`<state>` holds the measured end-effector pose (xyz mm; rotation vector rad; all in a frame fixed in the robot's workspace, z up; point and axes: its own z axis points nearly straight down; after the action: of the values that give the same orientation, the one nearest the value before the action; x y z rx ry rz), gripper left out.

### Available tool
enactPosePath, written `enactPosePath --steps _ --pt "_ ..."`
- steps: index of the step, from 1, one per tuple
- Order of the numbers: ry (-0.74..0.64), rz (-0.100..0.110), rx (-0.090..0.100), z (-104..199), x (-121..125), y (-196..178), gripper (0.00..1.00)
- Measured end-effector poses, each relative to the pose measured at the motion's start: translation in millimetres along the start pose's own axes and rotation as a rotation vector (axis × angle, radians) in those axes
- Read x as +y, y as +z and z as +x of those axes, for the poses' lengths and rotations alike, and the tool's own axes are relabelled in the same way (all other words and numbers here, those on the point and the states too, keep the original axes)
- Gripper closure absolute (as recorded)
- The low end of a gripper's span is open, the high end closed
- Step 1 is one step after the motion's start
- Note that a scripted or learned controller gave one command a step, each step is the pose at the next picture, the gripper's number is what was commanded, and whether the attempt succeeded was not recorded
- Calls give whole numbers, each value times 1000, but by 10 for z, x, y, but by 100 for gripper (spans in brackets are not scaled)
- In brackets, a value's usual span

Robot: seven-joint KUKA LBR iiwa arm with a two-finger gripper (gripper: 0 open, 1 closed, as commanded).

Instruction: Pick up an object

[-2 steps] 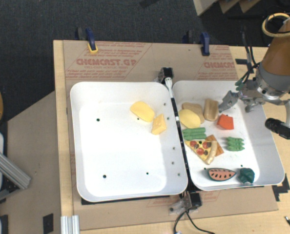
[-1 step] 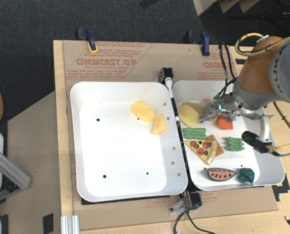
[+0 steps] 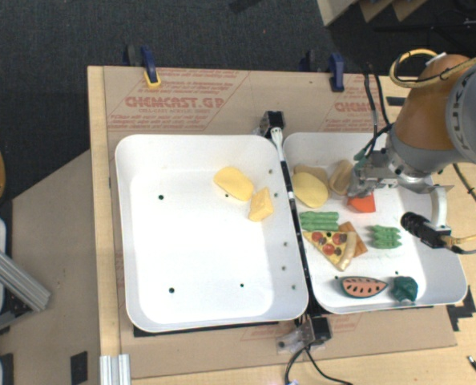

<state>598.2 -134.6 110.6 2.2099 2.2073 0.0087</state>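
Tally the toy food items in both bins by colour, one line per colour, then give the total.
Yellow: 3, namely a round piece and a wedge in the left bin, and a round piece in the right bin
Tan: 1
Orange-red: 1
Green: 3
Pizza slice: 1
Watermelon slice: 1
Total: 10

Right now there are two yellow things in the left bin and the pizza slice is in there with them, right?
Not quite. The two yellow things are in the left bin, but the camera view shows the pizza slice in the right bin.
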Motion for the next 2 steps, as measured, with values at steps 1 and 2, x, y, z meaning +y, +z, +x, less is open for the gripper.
enactPosePath --steps 1,2 --pt "4 24 10 -180 -783 263 100" --pt "0 14 8 -164 -734 144 100"
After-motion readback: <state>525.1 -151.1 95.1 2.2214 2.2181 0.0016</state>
